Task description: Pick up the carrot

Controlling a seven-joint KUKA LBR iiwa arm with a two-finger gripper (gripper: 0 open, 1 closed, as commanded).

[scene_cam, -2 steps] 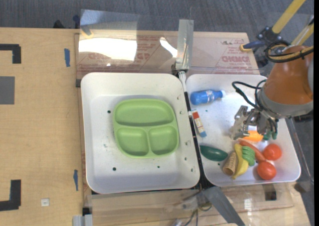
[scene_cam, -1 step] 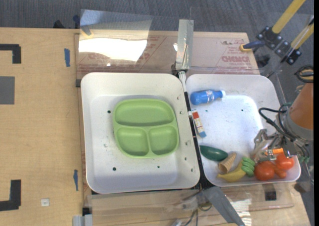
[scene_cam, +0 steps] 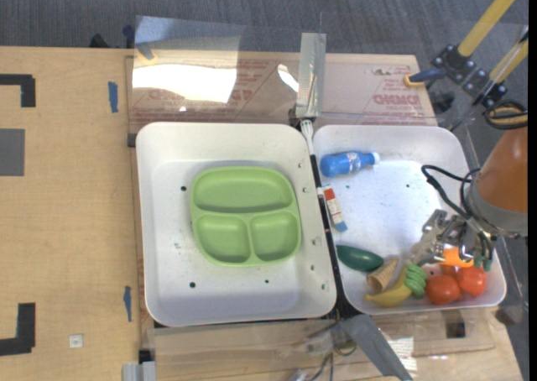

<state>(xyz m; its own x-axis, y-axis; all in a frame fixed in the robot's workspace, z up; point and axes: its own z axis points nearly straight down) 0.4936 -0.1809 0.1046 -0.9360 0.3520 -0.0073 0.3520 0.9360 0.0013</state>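
Hovering in the right bin's [scene_cam: 394, 195] near corner, gripper [scene_cam: 449, 247] (grip state impossible to tell) crowding the carrot [scene_cam: 457, 257] among tomatoes [scene_cam: 457, 285], risking grabbing a neighbour instead.

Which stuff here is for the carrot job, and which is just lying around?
For the job:
- carrot, orange, in the right bin's near right corner
- gripper, down right at the carrot

Just lying about:
- blue bottle
- green divided plate in the left bin
- dark green vegetable
- banana
- two tomatoes
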